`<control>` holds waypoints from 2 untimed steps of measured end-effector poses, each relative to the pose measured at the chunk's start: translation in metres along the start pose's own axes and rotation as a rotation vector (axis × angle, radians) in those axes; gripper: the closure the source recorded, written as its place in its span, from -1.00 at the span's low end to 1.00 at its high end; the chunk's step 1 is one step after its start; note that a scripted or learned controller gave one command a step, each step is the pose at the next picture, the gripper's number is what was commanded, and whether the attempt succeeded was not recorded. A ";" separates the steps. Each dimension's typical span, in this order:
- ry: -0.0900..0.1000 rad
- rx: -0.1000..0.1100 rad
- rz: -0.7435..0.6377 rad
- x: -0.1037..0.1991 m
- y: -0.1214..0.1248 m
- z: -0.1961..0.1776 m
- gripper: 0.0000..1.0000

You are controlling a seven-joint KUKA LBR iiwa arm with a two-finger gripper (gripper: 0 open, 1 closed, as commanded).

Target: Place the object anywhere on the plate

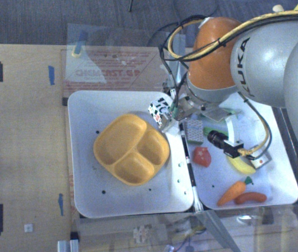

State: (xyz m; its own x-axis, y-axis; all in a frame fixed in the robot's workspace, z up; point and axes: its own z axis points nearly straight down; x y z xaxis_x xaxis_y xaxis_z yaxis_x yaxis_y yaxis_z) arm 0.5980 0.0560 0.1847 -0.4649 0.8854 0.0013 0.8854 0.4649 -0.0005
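While my gripper (165, 114) hangs over the left bin's (85, 193) far right corner, its opening cannot be determined. One black-and-white object (159, 109) sits at its tip, just beside the yellow plate (131, 149), not on it.

Yellow plate (132, 149), white bins (85, 193), red strawberry (202, 157), orange carrot (233, 191), yellow banana (242, 165).

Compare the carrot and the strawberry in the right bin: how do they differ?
The carrot is orange, long and tapered, with a green top; the strawberry is red and squat. The carrot lies near the bin's front edge beside a red sausage-like piece; the strawberry sits further back, near the divider. Both are toy foods lying loose in the right bin.
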 end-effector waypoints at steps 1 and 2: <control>-0.001 -0.001 0.002 -0.001 0.000 0.000 -1.00; -0.001 -0.002 -0.110 -0.028 -0.074 -0.040 -1.00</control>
